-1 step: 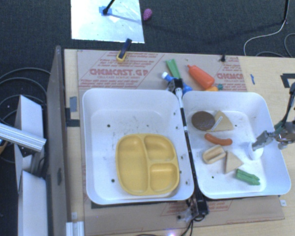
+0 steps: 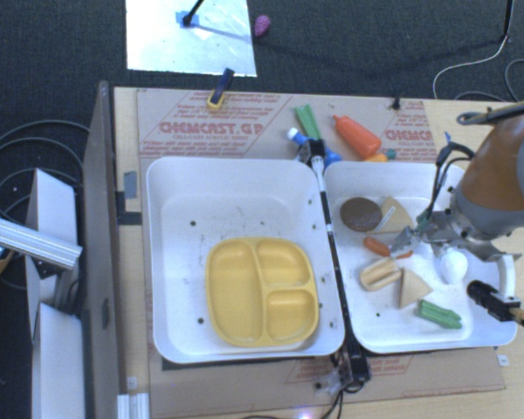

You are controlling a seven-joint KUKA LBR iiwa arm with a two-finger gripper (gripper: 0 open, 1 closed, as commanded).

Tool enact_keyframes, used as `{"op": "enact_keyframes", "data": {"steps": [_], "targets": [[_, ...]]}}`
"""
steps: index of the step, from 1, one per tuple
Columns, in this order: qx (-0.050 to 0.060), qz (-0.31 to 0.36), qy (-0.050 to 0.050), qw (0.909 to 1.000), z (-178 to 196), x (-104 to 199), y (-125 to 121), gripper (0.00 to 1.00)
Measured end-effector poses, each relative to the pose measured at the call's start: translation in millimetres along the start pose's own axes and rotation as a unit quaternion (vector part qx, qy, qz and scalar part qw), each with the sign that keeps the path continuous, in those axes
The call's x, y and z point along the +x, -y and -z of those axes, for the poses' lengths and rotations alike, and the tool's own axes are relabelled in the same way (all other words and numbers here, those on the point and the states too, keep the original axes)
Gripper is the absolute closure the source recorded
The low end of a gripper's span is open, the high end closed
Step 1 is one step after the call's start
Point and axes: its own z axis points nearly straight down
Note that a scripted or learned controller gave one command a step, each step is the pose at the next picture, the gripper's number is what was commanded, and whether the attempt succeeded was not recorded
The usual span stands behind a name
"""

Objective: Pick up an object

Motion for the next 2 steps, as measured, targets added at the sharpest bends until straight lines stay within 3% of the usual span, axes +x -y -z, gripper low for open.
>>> {"op": "enact_keyframes", "data": {"steps": [1,2], "targets": [[-0.012,-0.007,0.005,0.9999,-22.8,41.7,51.2,0.00],[-0.012,-0.005,0.003,0.9999,-22.8,38.5,52.1,0.00]]}}
